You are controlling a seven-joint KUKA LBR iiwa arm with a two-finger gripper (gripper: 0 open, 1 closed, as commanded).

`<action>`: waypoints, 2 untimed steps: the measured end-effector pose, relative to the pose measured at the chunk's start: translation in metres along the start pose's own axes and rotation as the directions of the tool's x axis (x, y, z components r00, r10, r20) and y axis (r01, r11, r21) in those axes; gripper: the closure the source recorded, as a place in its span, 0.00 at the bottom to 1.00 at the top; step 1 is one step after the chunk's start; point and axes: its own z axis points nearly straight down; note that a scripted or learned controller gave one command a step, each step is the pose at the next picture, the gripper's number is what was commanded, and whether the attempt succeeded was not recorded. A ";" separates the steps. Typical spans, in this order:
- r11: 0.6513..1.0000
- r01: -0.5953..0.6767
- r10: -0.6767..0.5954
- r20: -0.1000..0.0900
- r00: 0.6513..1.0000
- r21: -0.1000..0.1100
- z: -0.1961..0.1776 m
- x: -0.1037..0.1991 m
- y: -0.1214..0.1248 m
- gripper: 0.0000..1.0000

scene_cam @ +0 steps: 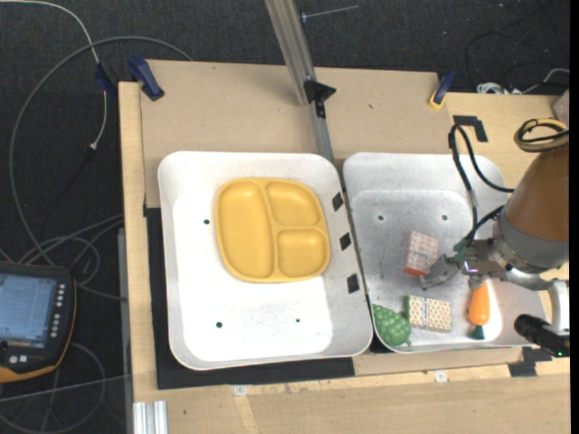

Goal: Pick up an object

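claw: two-finger gripper [441, 272] low over the right white bin [398, 183], fingers parted, nothing between them
small red-and-white carton [421, 252]: just left and far of the fingertips
patterned box [429, 313]: nearer, beside the orange plastic carrot [479, 304]
left bin: yellow divided tray [270, 228]

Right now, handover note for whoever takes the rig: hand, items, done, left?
Hand: low in the right bin, just beside the small red-and-white box; nothing seen between its fingers, and open or shut is unclear.
Items: right bin also has a patterned box, a green toy in the near-left corner and a toy carrot. Left bin has the yellow divided plate.
Done: approach only, nothing lifted.
Left: grasp one item and lift it.
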 end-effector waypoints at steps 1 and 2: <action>1.000 0.000 0.000 0.001 1.000 -0.004 0.046 0.000 0.000 0.00; 1.000 0.000 0.000 0.002 1.000 -0.008 0.034 0.001 0.001 1.00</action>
